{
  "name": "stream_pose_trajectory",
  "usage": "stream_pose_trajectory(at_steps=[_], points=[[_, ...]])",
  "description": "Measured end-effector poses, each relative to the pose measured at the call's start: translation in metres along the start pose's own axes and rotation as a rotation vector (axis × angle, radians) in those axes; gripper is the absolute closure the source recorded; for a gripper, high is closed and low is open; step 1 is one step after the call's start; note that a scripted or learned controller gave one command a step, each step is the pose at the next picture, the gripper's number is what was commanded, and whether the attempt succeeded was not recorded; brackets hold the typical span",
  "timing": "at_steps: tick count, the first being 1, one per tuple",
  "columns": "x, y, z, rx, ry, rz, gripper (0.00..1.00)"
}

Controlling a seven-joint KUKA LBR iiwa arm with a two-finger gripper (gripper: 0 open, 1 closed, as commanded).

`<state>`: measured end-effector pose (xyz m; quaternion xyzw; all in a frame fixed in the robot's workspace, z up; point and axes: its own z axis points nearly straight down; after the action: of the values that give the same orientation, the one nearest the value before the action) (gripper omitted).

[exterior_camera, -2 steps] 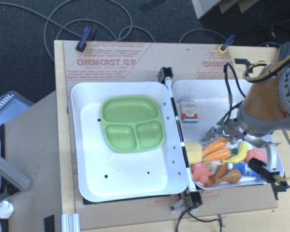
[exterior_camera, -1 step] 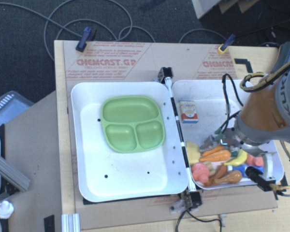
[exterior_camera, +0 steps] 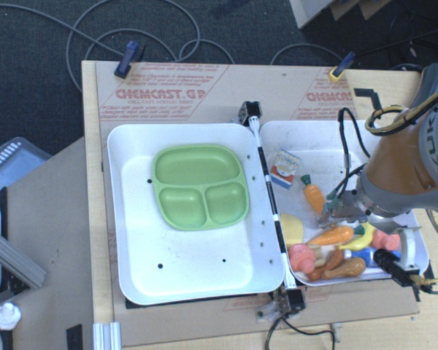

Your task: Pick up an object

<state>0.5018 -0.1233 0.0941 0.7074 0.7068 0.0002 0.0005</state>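
Gripper [exterior_camera: 334, 211] sits low in the right bin [exterior_camera: 328, 133], w/ the arm [exterior_camera: 401, 170] coming in from the right; can't tell how far open it is or whether it grips anything, since the wrist hides the tip. Just left of it lies a small carrot [exterior_camera: 313, 195], orange w/ a green top, close to the tip, contact unclear. Directly below the gripper is a heap of toy food: a larger orange carrot [exterior_camera: 334, 235], yellow banana [exterior_camera: 359, 240], pink pieces [exterior_camera: 302, 257], brown sausage-like pieces [exterior_camera: 343, 268]. Pale yellow piece [exterior_camera: 293, 230] is down-left of it. Up-left, apart from the heap, lies a small white carton [exterior_camera: 283, 168] w/ red and blue print. Farther left, the left bin [exterior_camera: 128, 217] holds a green divided tray [exterior_camera: 201, 186], 3 compartments, nothing seen in them.
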Motion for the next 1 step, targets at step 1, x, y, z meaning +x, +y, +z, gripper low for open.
stream_pose_trajectory(at_steps=[1], points=[[0.0001,-0.0002,0.0002,0.001,0.0,0.0,0.0]])
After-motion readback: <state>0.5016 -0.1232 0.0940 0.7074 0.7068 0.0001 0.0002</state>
